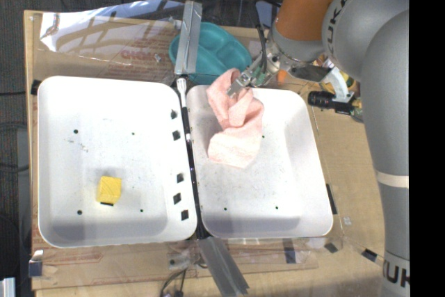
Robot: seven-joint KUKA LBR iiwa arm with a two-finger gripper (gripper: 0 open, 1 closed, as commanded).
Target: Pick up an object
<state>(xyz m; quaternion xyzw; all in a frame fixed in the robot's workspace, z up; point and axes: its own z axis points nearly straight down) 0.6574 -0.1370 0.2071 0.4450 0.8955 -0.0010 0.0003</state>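
Observation:
A pink cloth [235, 123] hangs in folds over the back part of the right bin [292, 191]. Its upper end is pinched between the fingers of my gripper [243, 82], which is shut on it above the bin's far edge. The cloth's lower end rests on the bin floor. A small yellow block [109, 190] lies in the left bin [83, 115], toward its front left.
A teal bowl-like container [208, 52] sits behind the bins, just left of the gripper. A clear plastic sheet [104, 28] lies along the back of the bench. The arm's grey body [389, 115] runs down the right side.

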